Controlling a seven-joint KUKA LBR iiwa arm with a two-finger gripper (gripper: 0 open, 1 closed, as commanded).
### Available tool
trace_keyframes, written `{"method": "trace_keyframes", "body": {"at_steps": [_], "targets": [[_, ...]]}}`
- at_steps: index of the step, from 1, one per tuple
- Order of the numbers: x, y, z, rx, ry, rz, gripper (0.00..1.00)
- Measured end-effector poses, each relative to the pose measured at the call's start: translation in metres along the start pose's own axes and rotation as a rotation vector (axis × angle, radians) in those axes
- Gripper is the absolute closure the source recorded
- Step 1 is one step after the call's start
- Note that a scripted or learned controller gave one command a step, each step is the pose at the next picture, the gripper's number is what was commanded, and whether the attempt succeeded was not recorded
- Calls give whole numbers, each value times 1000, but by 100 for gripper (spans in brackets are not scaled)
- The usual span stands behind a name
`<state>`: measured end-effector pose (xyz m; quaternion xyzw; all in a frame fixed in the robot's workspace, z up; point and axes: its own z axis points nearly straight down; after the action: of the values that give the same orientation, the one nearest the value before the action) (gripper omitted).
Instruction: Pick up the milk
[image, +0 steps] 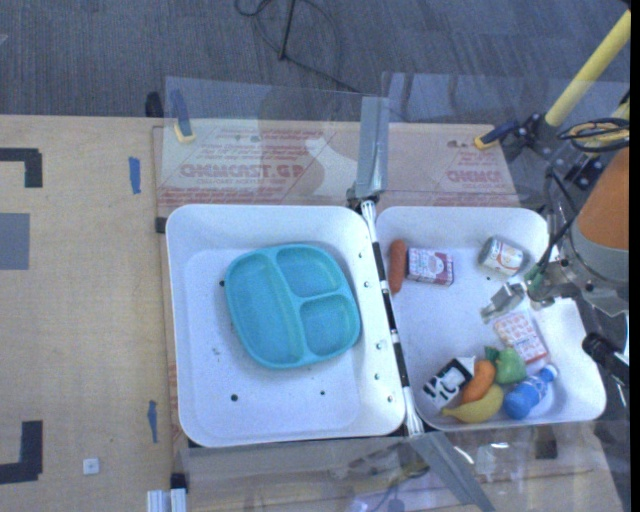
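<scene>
**Milk sits down-left of the gripper, in the front clutter**

The gripper (503, 300) is in the right bin (455, 222), approx. mid-bin toward its right side, over bare floor between the silver can (503, 256) and the pink-patterned box (522, 336). Whether it's spread or pressed together can't be told from this angle; too small and foreshortened.

The milk (452, 380) (I take it to be the black-and-white cow-print carton, not the red-and-white carton (430, 266) further back) lies near the bin's front edge, toward the divider w/ the left bin (190, 330). From the gripper that's down and left in the view, w/ open floor between them.

The carton seems to lie on its side, long axis prob. on a diagonal, lower-left to upper-right. The carrot (481, 378) touches its right flank and the banana (478, 405) is just beside its front corner. So the free side is the left one, nearest the divider; closing across the short axis looks hard w/o nudging the carrot.
</scene>
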<state>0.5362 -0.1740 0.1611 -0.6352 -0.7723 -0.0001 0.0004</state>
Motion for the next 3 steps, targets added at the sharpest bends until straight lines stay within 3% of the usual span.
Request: {"method": "trace_keyframes", "body": {"at_steps": [1, 2, 3], "targets": [[-32, 66, 49, -3, -3, 180, 0], [56, 57, 73, -7, -3, 153, 0], [63, -6, 73, -9, -4, -53, 0]]}}
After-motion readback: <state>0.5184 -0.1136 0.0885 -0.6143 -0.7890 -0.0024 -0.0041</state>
